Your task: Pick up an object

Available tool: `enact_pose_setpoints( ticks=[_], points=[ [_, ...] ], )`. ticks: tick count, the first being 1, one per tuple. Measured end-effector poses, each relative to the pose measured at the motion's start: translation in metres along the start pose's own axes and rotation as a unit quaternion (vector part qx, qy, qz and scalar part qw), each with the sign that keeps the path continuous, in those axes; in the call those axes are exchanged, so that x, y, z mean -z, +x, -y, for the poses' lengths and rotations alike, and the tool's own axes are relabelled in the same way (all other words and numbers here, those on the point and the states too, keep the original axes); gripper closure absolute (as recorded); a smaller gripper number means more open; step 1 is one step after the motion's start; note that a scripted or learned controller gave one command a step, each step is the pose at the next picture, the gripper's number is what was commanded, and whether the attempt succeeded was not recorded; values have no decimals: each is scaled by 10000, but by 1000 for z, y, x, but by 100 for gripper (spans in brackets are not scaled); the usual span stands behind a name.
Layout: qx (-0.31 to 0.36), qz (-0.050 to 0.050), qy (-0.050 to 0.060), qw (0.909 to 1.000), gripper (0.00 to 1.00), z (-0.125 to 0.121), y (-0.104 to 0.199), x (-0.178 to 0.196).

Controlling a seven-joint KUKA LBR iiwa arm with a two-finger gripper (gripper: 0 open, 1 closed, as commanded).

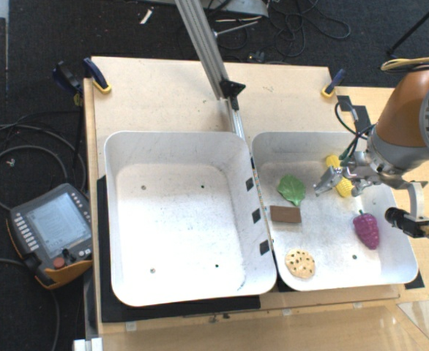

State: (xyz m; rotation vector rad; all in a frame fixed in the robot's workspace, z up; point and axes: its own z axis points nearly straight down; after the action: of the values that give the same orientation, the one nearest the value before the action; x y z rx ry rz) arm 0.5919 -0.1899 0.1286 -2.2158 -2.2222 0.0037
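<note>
My gripper is low in the right bin, near its back right part, and stands open. A yellow corn-like toy lies between its spread fingers, with a yellow bit also showing just above at the wrist. A green leafy toy lies to the left of the gripper. A brown block sits below the leaf. A purple bunch of grapes lies to the lower right of the gripper. A round cookie rests near the bin's front edge.
The left bin stands beside the right one, their walls meeting at the middle. A slanted metal pole runs down from the top to the bins' shared back corner. Clamps sit at the bench's back corners.
</note>
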Motion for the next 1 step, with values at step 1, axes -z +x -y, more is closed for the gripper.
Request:
enact_pose_setpoints(
  ticks=[1],
  points=[
    [-11,3,-10,10000,0,0,1,-35]
  ],
)
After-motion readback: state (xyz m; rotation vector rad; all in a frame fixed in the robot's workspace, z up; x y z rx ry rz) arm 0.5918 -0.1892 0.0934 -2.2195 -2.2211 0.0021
